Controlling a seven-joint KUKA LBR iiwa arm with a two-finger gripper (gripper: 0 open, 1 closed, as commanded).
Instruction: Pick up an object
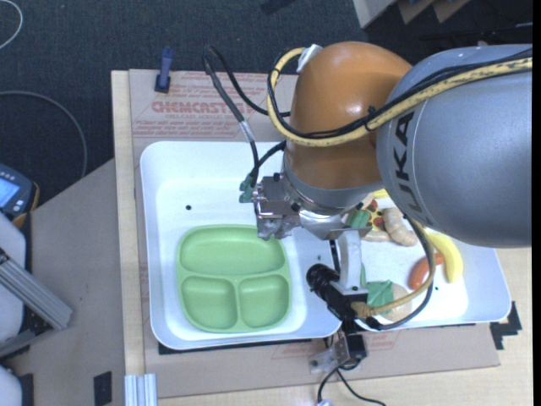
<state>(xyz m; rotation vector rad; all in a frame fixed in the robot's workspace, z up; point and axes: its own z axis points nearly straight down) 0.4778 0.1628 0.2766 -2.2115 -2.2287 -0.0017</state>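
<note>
gripper (270, 220): opening hidden, cannot tell
green tray (221, 265): just beside gripper, at tray's top rim
contact: unclear

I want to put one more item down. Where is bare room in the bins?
Bare floor lies in the left bin, between its far wall and the green tray. The right bin is crowded with a banana and other toy food.
</note>
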